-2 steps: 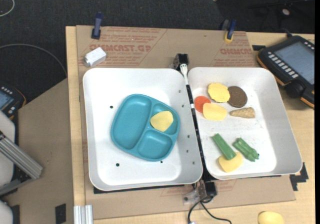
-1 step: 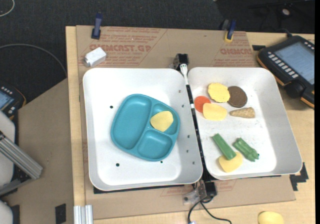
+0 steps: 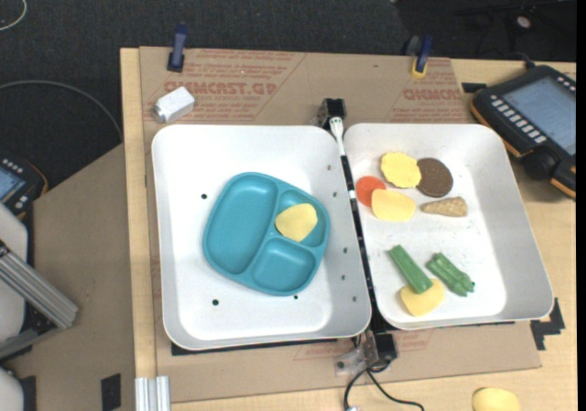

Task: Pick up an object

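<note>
Teal plastic draws the eye first: a divided plate (image 3: 229, 226) lies in the left bin (image 3: 183, 290), with a pale yellow piece (image 3: 297, 221) resting in its upper right compartment. The right bin (image 3: 494, 244) carries the loose pickings: a yellow disc (image 3: 400, 169) touching a brown disc (image 3: 434, 178), an orange piece (image 3: 368, 189) just beside a second yellow piece (image 3: 394, 206), a tan wedge (image 3: 445, 208), and lower down two green sticks (image 3: 409, 269) (image 3: 452, 274) near a yellow chunk (image 3: 421, 299).

I judge the pick not yet begun, since everything lies flat and untouched. The gripper's state cannot be told from this view. The next move calls for choosing one target; the tan wedge or the right-hand green stick stands freer than the crowded discs (those would likely be nudged together).

Faint reddish print on the brown board (image 3: 275, 80) behind the bins reads roughly "CHEMCAST GP", repeated at the right but too faint to read there. The screen of a handheld pendant (image 3: 540, 121) at the right is illegible.
</note>
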### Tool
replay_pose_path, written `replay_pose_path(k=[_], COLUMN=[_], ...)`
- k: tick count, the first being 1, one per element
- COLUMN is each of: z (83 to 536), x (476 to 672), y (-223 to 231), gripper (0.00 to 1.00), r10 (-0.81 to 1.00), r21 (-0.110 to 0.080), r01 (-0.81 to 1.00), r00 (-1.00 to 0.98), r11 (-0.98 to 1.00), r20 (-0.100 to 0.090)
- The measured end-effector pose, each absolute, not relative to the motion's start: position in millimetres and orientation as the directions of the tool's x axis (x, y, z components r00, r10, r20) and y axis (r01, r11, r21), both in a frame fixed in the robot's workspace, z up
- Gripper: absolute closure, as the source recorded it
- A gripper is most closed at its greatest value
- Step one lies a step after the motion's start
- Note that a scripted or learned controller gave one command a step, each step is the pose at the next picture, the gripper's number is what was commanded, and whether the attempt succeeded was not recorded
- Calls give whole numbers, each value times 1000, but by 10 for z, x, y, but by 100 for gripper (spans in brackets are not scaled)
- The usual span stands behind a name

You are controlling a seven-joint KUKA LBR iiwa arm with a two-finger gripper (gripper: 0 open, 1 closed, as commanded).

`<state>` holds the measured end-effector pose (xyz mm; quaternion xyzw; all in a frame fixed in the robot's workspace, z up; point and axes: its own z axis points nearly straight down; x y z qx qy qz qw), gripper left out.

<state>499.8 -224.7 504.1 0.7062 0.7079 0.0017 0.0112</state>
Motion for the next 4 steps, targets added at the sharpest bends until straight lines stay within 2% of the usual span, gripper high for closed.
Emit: replay_pose_path(k=[2,3,4], z=[5263,3884,5449], x=[5014,4776,5227], y=[-2250,-1950,-2170], gripper=[100,100,100], r10=[1000,1000,1000], r21=[28,-12,21], r01=[1000,1000,1000], r00=[-4,0,-2], r11=[5,0,2], r20=[-22,6,-11])
